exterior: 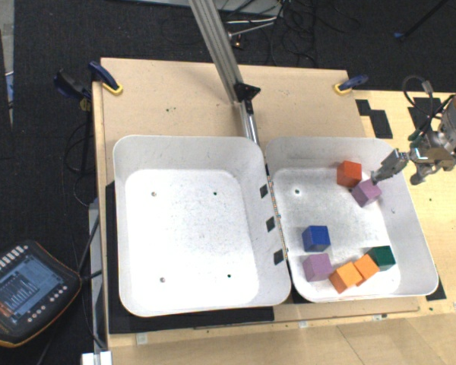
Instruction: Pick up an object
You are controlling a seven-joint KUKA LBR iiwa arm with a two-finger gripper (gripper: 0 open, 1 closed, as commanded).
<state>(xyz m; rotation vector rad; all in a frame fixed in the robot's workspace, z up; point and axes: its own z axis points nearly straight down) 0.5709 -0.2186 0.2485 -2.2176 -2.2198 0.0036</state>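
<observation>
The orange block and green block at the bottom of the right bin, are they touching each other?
Touching. In the camera view the orange block and the green block sit side by side with no white bin floor between their facing edges.

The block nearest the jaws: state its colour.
Purple block, clearest in the camera view, beside an orange block.

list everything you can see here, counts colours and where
orange blocks: 2, orange, right bin, one at the back, one at the front
purple blocks: 2, purple, right bin, one by the gripper tip, one at the front
blue block: 1, blue, right bin, middle
green block: 1, green, right bin, front right
bins: 2, white, left and right on the bench
clamps: 2, blue and yellow, back corners
pendant: 1, orange and grey, lower left
gripper: 1, grey, over right bin's back right
</observation>
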